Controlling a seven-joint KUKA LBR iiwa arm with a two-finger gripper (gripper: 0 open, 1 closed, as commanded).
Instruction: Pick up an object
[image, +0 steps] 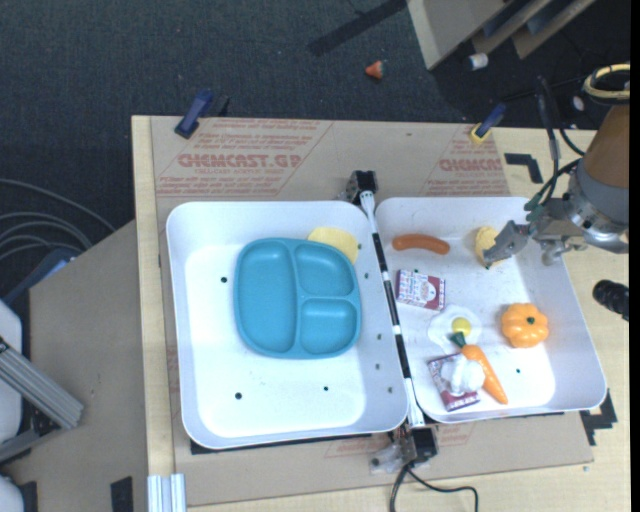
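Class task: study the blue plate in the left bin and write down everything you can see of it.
The blue plate is a rounded-square tray, apparently smooth plastic, divided into three compartments: one large on the view's left, two smaller on the right. It lies flat and right way up in the left bin, toward its upper middle. All compartments look bare. A pale yellow object pokes out at its top right corner, touching or tucked under the rim.

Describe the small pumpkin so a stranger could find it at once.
Look in the right bin, one of two white bins. Near its right wall, below the gripper, sits the pumpkin. It is round, ribbed and orange, unlike the long thin carrot lying to its lower left.
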